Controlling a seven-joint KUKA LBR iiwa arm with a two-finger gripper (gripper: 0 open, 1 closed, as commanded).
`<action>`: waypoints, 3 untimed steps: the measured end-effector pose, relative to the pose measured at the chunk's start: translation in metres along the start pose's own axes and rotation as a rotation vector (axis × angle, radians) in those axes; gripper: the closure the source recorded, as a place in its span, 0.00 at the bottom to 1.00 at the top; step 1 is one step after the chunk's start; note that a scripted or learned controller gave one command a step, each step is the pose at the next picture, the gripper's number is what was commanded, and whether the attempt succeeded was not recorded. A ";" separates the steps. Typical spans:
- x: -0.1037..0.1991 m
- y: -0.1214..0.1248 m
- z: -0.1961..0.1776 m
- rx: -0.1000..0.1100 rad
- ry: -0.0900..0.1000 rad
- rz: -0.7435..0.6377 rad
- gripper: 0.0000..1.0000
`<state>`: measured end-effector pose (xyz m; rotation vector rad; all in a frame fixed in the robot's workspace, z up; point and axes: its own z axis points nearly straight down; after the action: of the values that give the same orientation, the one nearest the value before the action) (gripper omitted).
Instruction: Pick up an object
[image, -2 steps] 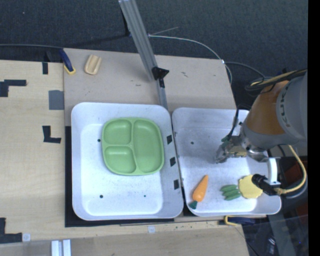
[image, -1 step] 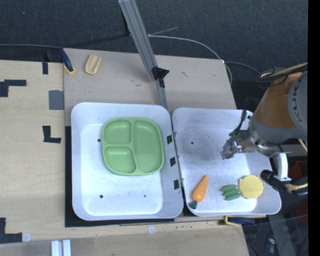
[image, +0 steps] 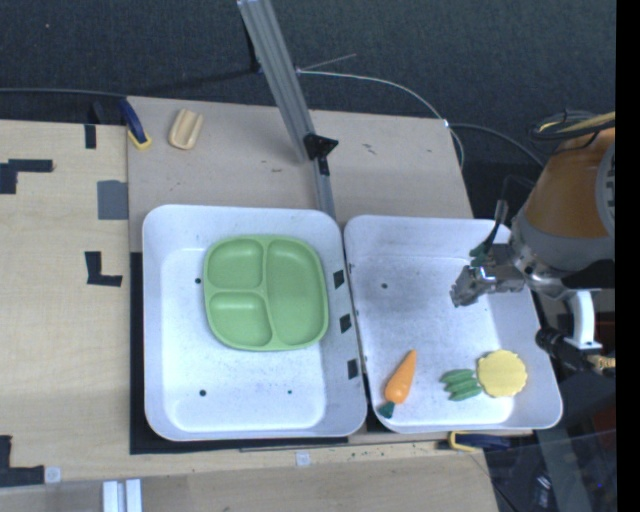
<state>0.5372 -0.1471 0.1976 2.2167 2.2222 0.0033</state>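
Camera view looks down on a wooden surface (image: 250, 160) carrying two white bins side by side. Left bin (image: 170, 400) holds a green divided plate (image: 266, 292), lying flat toward the bin's far edge. Right bin (image: 420, 250) holds three things along its near edge: a carrot (image: 401, 376) near the near left corner, tilted with its tip pointing away from that corner; a green pod (image: 460, 383) just beside a yellow round piece (image: 501, 373), the two touching or nearly so, toward the near right corner.

Arm (image: 575, 200) reaches in over the right bin's right edge. Its tool (image: 470, 288) hangs above bare bin floor in the middle right of that bin, well apart from the carrot and the yellow piece. Nothing shows between its tips; how far apart they stand I cannot tell from this angle.

Near the surface's far left corner lies a tan block (image: 185, 129) beside a blue-and-yellow clip (image: 134, 124).
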 end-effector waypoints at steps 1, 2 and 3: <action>0.000 0.001 -0.033 0.001 0.000 0.001 1.00; 0.056 0.012 -0.042 0.003 0.003 -0.005 1.00; 0.116 0.020 -0.030 0.007 0.002 -0.005 1.00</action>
<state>0.5565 -0.0305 0.2277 2.2158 2.2319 -0.0014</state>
